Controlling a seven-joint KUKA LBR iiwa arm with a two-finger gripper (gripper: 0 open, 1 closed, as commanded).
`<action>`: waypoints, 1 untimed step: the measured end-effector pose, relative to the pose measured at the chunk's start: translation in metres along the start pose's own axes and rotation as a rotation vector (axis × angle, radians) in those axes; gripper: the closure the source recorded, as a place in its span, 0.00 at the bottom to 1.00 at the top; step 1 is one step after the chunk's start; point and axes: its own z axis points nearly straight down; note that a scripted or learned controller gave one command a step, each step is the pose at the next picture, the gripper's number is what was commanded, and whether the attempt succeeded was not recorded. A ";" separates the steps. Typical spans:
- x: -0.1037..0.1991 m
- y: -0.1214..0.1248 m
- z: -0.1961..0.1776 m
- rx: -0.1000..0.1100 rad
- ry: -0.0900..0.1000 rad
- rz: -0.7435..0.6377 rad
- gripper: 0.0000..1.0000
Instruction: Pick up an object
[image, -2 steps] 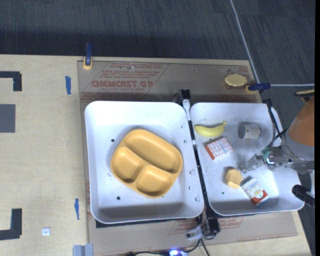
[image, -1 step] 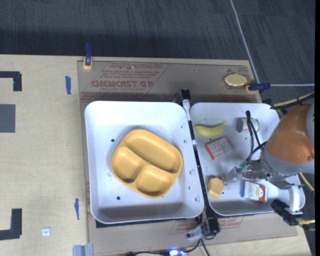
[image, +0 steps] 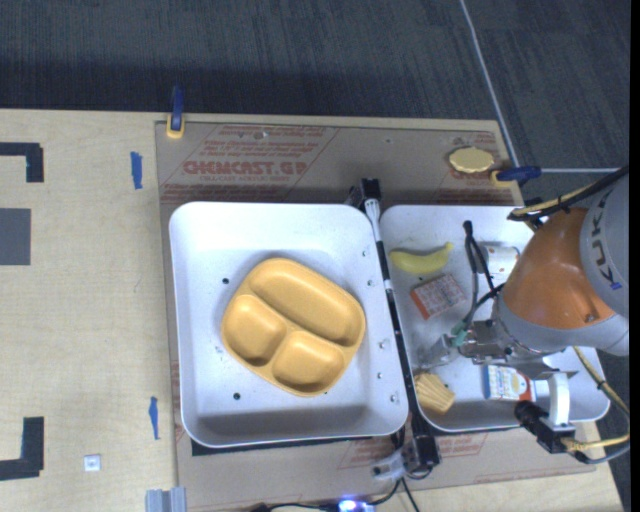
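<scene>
Bins side by side on a brown cardboard sheet (image: 250, 160), on a pale wooden desk (image: 80, 330). Left bin (image: 190, 300) at the centre of the frame, holding a large yellow tray (image: 290, 325) with three compartments, tilted slightly and lying near the middle of the bin floor. Right bin (image: 400, 225) at the right of the frame, holding the small things to pick: a banana (image: 420, 260) near its upper left corner, a red-and-white packet (image: 440, 295) just below the banana, a tan wafer-like snack (image: 433, 392) at the lower left corner against the wall, and a small white bottle (image: 505, 382) with a blue and red label lying on its side near the lower edge. Grey arm (image: 545, 330) with its orange band (image: 555, 275) reaching in from the right edge, covering much of the right bin. Gripper (image: 462, 343) low over the bin floor, between the packet above and the snack below, just left of the bottle, touching none of them as far as can be seen; open or closed, impossible to tell from this angle. Black cable (image: 472, 255) looping up from the wrist. Round yellow disc (image: 471, 160) on the cardboard above the right bin, beside a blue clamp (image: 515, 175). Second blue clamp (image: 176, 108) at the cardboard's upper left corner.
</scene>
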 end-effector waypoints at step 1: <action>-0.008 0.067 0.000 0.000 -0.002 0.000 0.00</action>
